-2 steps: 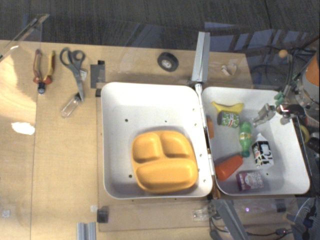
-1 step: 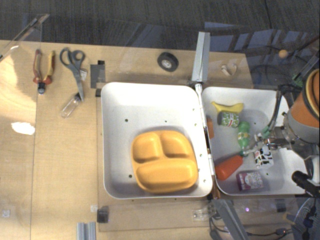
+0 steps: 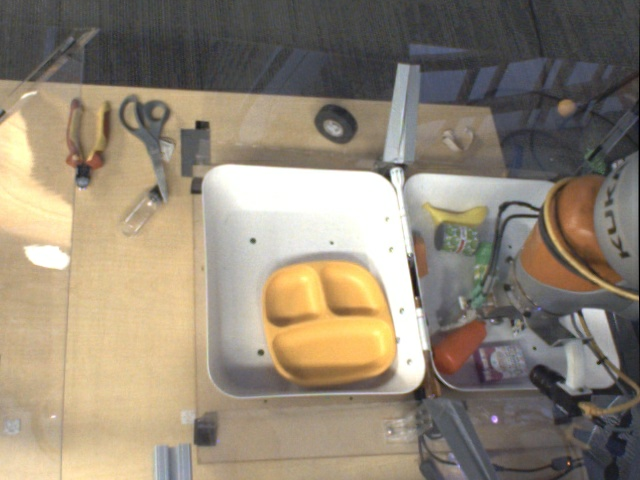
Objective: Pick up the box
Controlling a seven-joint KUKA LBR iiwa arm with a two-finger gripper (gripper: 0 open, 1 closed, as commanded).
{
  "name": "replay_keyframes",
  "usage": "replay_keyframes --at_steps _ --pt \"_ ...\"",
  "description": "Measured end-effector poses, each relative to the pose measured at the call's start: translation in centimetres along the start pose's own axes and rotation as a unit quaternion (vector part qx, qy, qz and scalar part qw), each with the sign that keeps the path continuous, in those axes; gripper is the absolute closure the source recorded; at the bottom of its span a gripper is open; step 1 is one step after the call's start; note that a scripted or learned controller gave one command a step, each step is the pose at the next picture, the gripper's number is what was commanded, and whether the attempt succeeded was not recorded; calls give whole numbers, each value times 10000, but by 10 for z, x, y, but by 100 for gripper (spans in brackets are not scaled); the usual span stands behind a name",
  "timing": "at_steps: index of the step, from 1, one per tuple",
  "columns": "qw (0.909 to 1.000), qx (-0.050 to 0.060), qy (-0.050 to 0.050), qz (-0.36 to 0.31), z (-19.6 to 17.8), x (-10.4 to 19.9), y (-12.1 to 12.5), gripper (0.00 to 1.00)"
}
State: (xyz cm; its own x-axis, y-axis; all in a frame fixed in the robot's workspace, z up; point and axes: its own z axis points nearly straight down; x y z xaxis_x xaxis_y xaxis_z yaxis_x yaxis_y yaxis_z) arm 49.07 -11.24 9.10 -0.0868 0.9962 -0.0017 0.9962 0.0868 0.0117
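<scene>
A small purple box (image 3: pixel 500 362) lies flat near the front of the right bin (image 3: pixel 447 180). Just left of it sits a red-orange rounded item (image 3: pixel 458 346), touching or almost touching it. My gripper (image 3: pixel 479 312) hangs low in the right bin beneath the grey and orange arm (image 3: pixel 577 238), slightly behind and to the left of the box, above the red-orange item. The arm's bulk hides most of the bin's right half.
A yellow piece (image 3: pixel 455 212) and a green can (image 3: pixel 460 238) lie at the back of the right bin. The left bin (image 3: pixel 240 198) holds a yellow divided tray (image 3: pixel 327 321). Scissors (image 3: pixel 152 138), pliers (image 3: pixel 85 138) and a tape roll (image 3: pixel 336 123) lie on the bench behind.
</scene>
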Motion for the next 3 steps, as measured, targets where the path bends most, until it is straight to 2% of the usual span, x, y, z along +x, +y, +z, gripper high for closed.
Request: replay_keyframes --at_steps 1,2,3 --pt "10000 -45 -23 -7 -12 -1 3 100" --pt "9529 15 14 -3032 -95 87 18 100" --pt "9316 23 13 -3634 -67 19 1 100"
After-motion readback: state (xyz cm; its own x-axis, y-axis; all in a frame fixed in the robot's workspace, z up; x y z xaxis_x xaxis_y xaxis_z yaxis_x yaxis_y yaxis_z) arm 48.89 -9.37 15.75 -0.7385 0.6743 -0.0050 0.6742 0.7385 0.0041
